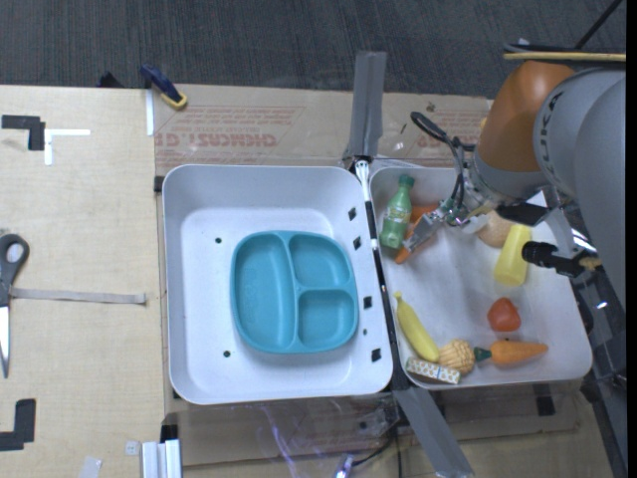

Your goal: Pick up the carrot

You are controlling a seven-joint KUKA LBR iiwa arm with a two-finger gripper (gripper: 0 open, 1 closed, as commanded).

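Lying at the front edge of the right bin (567,366), the carrot (516,352) (orange, tapered, likely light rigid plastic) looks slippery, so the thick middle suits gripping. Well apart, the gripper (430,229) hovers near the green bottle (396,212), fingers seemingly together, pinching nothing

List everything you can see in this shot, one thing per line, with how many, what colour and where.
bins: two, white, side by side on the bench
divided plate: one, teal, in the left bin
bottle: one, green, far left of right bin
banana: one, yellow, near left of right bin
corn cob: one, yellow, near edge of right bin
carrot: one, orange, near right of right bin
tomato: one, red, just beyond that carrot
yellow block: one, yellow, right side of right bin
scissors: one, grey, left bench edge
gripper: one, dark, low beside the bottle
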